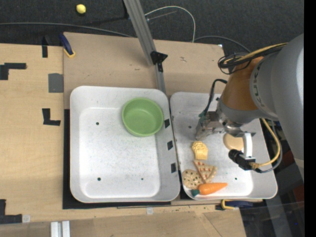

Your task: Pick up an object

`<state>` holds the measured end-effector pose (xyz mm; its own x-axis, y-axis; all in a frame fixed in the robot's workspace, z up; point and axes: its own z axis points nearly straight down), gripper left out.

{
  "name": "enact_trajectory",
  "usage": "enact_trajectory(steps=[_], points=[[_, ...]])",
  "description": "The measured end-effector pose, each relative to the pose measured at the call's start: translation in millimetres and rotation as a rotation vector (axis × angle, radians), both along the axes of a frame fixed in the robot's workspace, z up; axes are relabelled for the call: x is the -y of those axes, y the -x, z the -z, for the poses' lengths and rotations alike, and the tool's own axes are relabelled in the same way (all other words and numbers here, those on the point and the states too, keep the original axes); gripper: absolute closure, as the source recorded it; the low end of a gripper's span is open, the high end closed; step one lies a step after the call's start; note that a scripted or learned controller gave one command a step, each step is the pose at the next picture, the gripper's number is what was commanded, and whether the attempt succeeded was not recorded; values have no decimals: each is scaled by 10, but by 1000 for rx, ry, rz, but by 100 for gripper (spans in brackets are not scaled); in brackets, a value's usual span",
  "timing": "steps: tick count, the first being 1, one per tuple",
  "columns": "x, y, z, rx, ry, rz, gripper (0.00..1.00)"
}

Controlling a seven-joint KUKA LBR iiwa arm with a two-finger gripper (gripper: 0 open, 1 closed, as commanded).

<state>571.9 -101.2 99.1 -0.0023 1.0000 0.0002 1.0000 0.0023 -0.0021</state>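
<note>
Arm [266, 90] reaches in over the right bin [256, 189], gripper [203, 131] low near the bin floor; whether the jaws stand open or closed, cannot tell. Left bin [84, 147] lies well off to the jaws' left with a green bowl [142, 116] in it. Step in hand looks like the descent onto a pick, nothing seen between the jaws. Just below the jaws: yellow toy [199, 150], likeliest target. Farther below: waffle piece [205, 171], cookie [190, 177], carrot [213, 187]. Next move probably calls for centring over the yellow toy, then closing and lifting
</note>
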Motion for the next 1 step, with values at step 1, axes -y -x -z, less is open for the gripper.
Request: enact_trajectory(steps=[1], points=[[73,-42,-459,5,1,1,100]])
